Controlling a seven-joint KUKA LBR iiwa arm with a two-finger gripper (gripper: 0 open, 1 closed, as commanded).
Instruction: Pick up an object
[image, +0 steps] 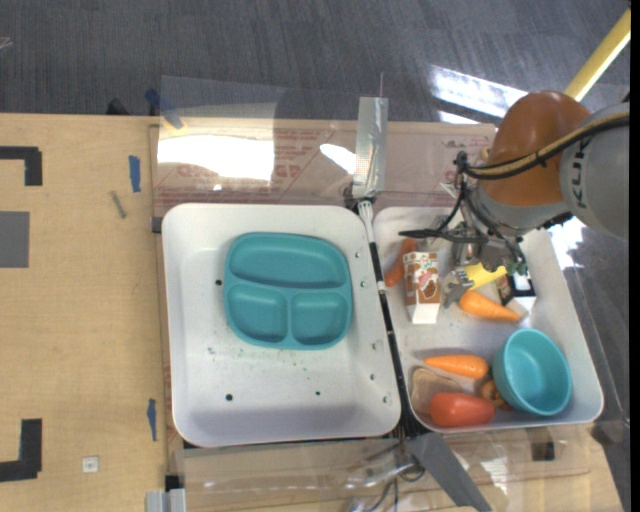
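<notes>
Plainly, left bin (190, 300) holds a teal tray (288, 290), right bin (572, 300) carrots (457, 366) and bowl (535, 372); jaws' spread unclear.

bright overhead light | glare on clear sheet (215, 150) | mildly soft focus

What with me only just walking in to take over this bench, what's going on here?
The robot arm reaches in from the right, and its end effector sits low over the back of the right bin, close to a yellow item, a carrot and a small carton. Whether it has hold of anything cannot be told. A teal bowl lies nearer the front. The left bin holds a teal divided plate.
</notes>
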